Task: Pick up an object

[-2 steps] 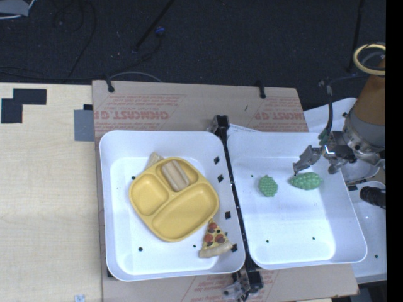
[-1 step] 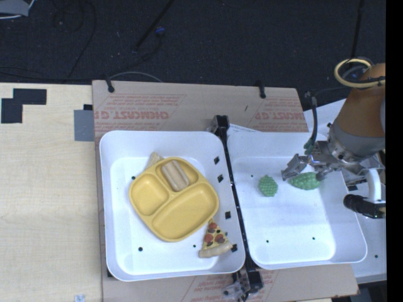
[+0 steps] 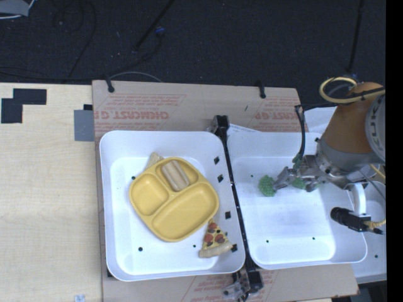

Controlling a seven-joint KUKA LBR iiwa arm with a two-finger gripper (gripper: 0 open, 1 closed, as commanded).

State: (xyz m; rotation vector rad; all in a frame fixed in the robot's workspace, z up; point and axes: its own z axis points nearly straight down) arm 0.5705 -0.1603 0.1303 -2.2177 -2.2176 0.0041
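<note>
Grey robot hand (image 3: 284, 180) at right centre of frame, in the right white bin (image 3: 296, 247), its grip unclear, beside a small green broccoli-like toy (image 3: 267, 185), yellow divided plastic plate (image 3: 174, 198) in left bin (image 3: 123, 244)

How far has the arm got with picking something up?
Done: the gripper has reached into the right bin, beside the toy broccoli. In hand: nothing visibly lifted. Left: grasp and raise it. The pizza slice and yellow divided plate lie in the left bin.
</note>
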